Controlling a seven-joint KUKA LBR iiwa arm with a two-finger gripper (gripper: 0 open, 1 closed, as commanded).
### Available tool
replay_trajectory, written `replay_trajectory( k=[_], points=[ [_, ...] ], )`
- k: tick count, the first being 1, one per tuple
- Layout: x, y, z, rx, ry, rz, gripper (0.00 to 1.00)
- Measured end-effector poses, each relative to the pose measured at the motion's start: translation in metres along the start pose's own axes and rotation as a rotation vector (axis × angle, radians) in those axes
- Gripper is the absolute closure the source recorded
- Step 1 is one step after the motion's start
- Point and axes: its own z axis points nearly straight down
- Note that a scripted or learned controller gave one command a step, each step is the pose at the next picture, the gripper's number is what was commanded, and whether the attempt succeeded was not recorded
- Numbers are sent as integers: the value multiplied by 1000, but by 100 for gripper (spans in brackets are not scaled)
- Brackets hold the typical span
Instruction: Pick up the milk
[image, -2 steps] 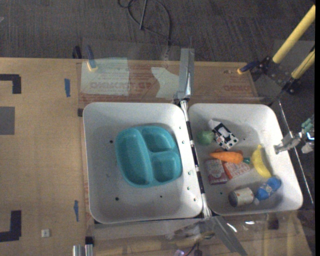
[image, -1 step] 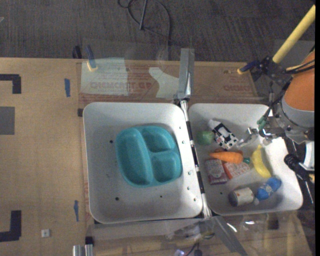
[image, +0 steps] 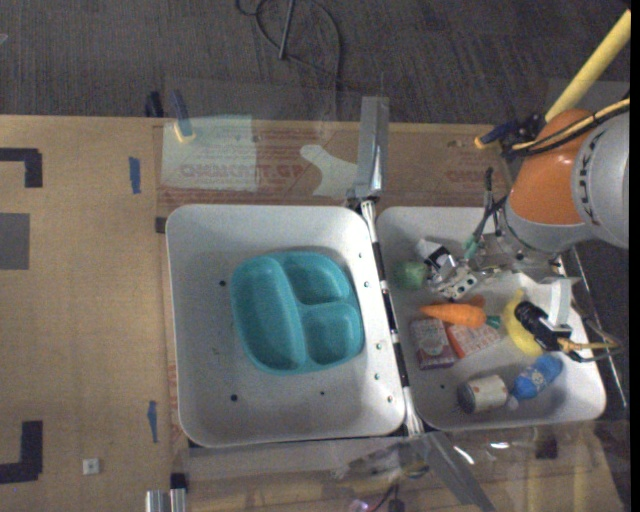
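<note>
Grey arm (image: 590, 190) hides the right bin's (image: 590, 400) far corner.

Both white bins, the left bin (image: 195, 330) and the right bin (image: 590, 400), were seen as smooth, slightly glossy plastic. The teal divided tray (image: 297, 310) in the left bin looked like matt moulded plastic. The bench (image: 80, 320) was surfaced in dull brown board resembling cardboard, marked with blue tape. A metal bar (image: 371, 150) at the bench's far edge showed a brushed grey finish. The arm (image: 575, 180) was finished in smooth grey and glossy orange. The carrot (image: 455, 313) appeared as shiny plastic.
</note>
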Motion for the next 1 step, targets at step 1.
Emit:
replay_trajectory(
  k=[1],
  points=[
    [-1, 0, -10, -1, 0, 0, 100]
  ],
)
